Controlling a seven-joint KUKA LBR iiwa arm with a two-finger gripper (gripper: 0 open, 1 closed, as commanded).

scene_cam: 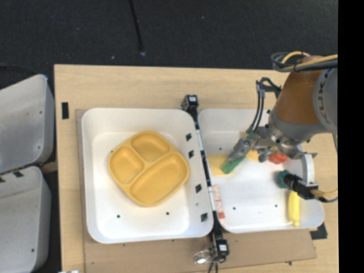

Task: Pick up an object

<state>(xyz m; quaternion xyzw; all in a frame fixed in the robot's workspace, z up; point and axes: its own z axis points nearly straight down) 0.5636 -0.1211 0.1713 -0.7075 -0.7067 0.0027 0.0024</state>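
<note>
In the right bin (250,220), the gripper (239,154) points down and to the left from the grey and orange arm (298,104), which fills the upper right of the frame. A small green object (230,166) lies right at the gripper's tip, touching it or nearly so. The view does not settle whether the gripper is released or clenched, nor whether it grasps the green object. The object rests partly over a pale yellow piece (215,164), close to the divider between the two bins.

A red object (277,158) sits just right of the gripper, under the wrist. A long yellow object (294,207) lies near the bin's lower right corner, well apart from the gripper. The bin floor below the gripper, toward the lower edge, is bare. In the left bin (96,209), a yellow divided plate (149,168) sits near the middle, with white floor showing all round it.
</note>
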